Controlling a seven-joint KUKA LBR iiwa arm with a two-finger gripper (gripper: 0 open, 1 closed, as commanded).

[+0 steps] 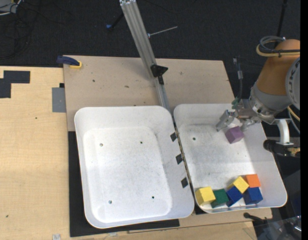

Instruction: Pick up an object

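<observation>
A purple cube (pixel 235 134) lies in the right white bin (pixel 214 156), towards its far right side. My gripper (pixel 233 124) hangs directly over it, reaching in from the right on the grey arm with the orange band (pixel 274 79). One grey finger (pixel 223 122) is splayed out to the left of the cube, and the cube sits just below the fingertips, not clamped between them. The gripper looks open.
Several coloured blocks cluster in the right bin's near corner: yellow (pixel 205 194), green (pixel 220 198), blue (pixel 234 196), orange (pixel 252 180). The left white bin (pixel 123 164) adjoins it. An aluminium strut (pixel 141 39) slants up from behind the bins.
</observation>
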